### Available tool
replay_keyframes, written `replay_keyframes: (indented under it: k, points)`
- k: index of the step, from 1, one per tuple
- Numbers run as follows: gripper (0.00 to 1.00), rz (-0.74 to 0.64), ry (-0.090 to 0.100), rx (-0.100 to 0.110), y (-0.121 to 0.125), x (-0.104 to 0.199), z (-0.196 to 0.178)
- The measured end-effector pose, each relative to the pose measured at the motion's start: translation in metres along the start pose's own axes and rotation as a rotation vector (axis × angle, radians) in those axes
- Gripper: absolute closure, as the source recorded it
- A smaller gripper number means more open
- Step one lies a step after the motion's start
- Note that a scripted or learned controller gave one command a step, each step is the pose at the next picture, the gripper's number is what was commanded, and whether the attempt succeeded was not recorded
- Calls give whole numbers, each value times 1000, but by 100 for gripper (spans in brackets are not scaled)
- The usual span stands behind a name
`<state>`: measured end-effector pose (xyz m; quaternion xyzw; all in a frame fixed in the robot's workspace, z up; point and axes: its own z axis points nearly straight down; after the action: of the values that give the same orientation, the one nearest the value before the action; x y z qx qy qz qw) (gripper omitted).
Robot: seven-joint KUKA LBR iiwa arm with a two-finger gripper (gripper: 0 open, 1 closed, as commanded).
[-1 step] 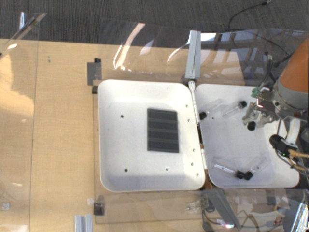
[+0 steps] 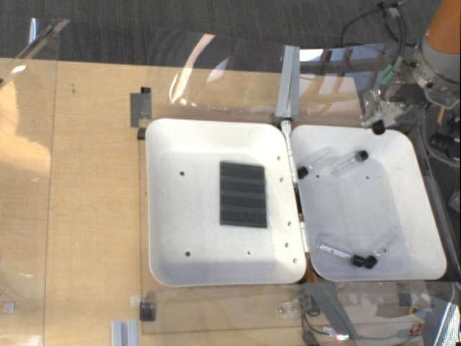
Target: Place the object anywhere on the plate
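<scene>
Camera view shows the gripper [image 2: 376,118] over the right bin's [image 2: 418,265] far rim; its state I cannot tell. Clear tubes [image 2: 347,163] lie just below it, another [image 2: 351,256] farther off. The dark plate [image 2: 243,194] waits leftward, bare.

Dark grey ribbed plate [image 2: 243,194] in white left bin [image 2: 166,193].
</scene>
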<state>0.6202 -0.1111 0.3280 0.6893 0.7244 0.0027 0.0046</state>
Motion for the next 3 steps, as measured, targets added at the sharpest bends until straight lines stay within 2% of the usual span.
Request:
replay_keyframes:
  k: [1, 2, 3]
  points:
    - [100, 540, -1, 8, 50, 31, 61]
    - [100, 819, -1, 7, 53, 93, 61]
    - [100, 1217, -1, 11, 16, 155, 124]
